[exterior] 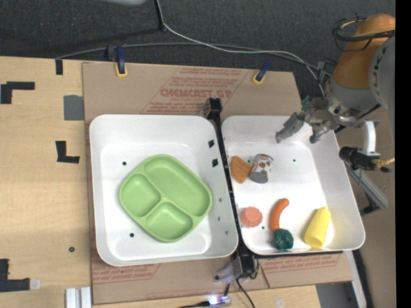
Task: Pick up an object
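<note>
Right bin [334, 172] rear bare (toys crowd front)

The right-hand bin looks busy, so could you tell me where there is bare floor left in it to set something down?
In the right bin, bare floor lies in the middle right, between the gripper above and the yellow piece below. The near edge is crowded: pink disc, orange carrot, dark green piece.

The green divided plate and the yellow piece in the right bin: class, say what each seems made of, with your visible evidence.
Green divided plate: probably moulded plastic, smooth and semi-matt; uniform colour, rounded compartment ridges, soft highlights.
Yellow piece: likely plastic or rubbery toy food; even bright colour, rounded form, faint sheen. Too small to tell hard from soft.
</note>
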### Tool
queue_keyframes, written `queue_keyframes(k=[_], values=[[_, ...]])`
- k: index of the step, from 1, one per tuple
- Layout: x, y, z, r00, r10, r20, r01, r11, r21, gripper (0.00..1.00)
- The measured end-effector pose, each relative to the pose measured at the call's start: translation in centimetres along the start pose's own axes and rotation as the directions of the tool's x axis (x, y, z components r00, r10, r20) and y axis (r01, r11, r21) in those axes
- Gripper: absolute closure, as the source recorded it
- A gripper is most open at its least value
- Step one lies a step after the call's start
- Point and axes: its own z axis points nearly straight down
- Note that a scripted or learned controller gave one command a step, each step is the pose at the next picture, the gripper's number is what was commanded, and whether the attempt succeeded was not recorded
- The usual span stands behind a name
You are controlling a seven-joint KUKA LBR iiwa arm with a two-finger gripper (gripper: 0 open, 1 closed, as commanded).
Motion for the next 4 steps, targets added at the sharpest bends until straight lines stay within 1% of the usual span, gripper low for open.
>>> queue_keyframes(k=[1, 2, 3, 4], values=[[0.0, 0.3, -0.9, 1.0, -0.004, 0.003, 0.004, 1.0, -0.014, 0.0], [-0.4, 0.1, 5.4, 1.0, -0.003, 0.002, 0.003, 1.0, -0.009, 0.0], [-0.3, 0.1, 10.4, 1.0, -0.005, 0.005, 0.005, 1.0, -0.016, 0.0], [-0.3, 0.3, 8.9, 1.0, -0.006, 0.007, 0.006, 1.0, -0.021, 1.0]])
